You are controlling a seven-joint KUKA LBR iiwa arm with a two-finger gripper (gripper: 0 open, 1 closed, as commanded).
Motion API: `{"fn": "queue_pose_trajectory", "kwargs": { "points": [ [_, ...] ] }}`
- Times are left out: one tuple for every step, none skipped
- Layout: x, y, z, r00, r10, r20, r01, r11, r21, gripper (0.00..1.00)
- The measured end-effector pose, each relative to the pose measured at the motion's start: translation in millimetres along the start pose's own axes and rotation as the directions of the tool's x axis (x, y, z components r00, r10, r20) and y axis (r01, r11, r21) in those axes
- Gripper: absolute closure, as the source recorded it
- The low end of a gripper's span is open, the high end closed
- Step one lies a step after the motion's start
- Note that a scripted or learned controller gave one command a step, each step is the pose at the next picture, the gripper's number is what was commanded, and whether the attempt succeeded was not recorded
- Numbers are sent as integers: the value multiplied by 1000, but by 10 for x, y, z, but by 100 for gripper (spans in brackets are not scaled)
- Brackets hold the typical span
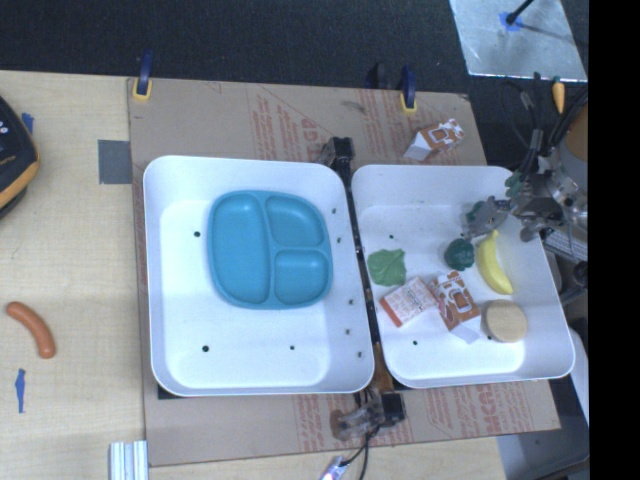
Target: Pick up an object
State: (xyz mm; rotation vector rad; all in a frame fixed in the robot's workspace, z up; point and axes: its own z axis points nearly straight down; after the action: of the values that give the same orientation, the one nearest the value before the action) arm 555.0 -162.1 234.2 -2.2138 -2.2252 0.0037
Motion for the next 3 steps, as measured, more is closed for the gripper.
{"fn": "queue_pose_trajectory", "kwargs": {
  "points": [
    [-169,138,1430,1000,0,1,0,1000,1,0],
    [-312,1036,1407,1000,-1,-9,1,1000,-3,0],
    [-86,296,1423,1000,1,1,-1,1000,1,0]
  ]
}}
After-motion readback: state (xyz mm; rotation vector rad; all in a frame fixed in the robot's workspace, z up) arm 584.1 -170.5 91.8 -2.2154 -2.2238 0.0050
